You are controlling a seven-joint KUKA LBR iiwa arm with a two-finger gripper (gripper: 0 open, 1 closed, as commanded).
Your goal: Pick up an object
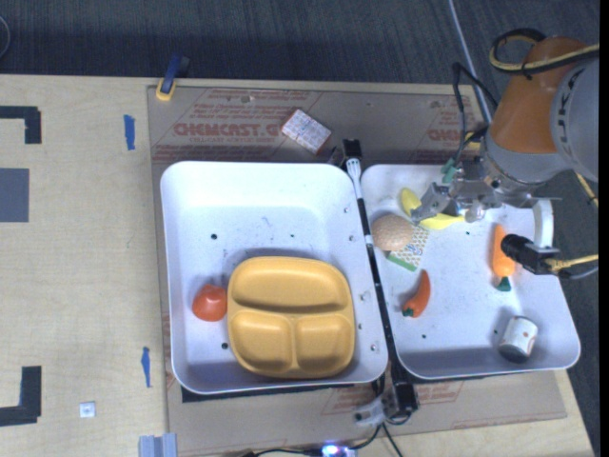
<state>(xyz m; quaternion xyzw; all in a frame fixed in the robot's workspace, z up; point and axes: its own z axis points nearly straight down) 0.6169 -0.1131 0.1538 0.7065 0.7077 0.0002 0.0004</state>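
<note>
Reaching in from the right, my hand [461, 196] hangs low over the upper part of the right shallow white bin [552, 350], beside a small yellow banana-like toy [425, 211] that lies against that bin's upper left area. From this slanted angle I cannot make out how the hand is set, and nothing can be seen gripped in it. My grey arm with its orange band [533, 103] comes down over the bin's upper right corner.

Just below the yellow toy sits a rounded tan bread-like lump [391, 231], and touching its lower right is a pale green-and-white flat piece with a dotted surface [409, 250]. Further down, near the middle of the bin floor, lies a small red chili pepper with a green stem [417, 295], tilted. Near the right wall is an orange carrot-shaped toy [501, 256] standing roughly up and down in the view, with a dark part of my rig crossing its middle. In the lower right corner rests a short silver metal can [518, 337] on its side.

The left shallow white bin [186, 193] carries a large yellow plastic divided tray [290, 314] turned face up at its lower middle, and a small red-orange tomato-like ball [210, 303] just beside the tray's left edge. Both bins sit on a brown cardboard sheet [238, 122] on the pale wooden tabletop [76, 255].
</note>
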